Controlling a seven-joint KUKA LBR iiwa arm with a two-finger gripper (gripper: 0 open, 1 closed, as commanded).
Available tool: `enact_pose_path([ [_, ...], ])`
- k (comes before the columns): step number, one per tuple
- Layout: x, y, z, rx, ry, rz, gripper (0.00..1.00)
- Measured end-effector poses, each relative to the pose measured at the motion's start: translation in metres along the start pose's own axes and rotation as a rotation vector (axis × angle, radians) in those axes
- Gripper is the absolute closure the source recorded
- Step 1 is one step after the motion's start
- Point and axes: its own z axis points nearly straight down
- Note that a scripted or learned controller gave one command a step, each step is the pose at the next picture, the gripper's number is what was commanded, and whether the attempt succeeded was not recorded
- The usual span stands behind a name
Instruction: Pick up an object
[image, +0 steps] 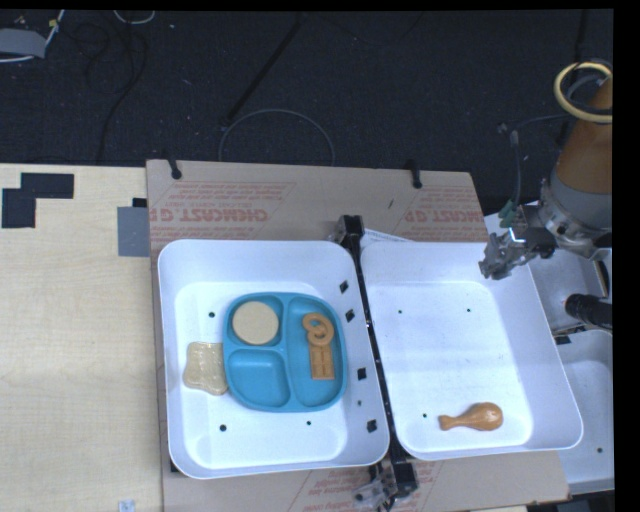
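A tan drumstick-shaped toy lies near the front right corner of the right bin. In the left bin sits a blue divided plate that carries a round beige cracker and a brown pretzel-like piece. A pale bread-like piece lies just left of the plate. My gripper hangs over the back right corner of the right bin, far from the drumstick, with nothing visibly held.
A black divider runs between the two bins. Cardboard lies under the bins, with the wooden bench to the left. The arm reaches in from the upper right, cables beside it.
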Motion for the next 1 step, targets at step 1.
enact_pose_path([
  [1, 0.0501, -0.0050, 0.0132, 0.008, 0.003, -0.003, 1.00],
])
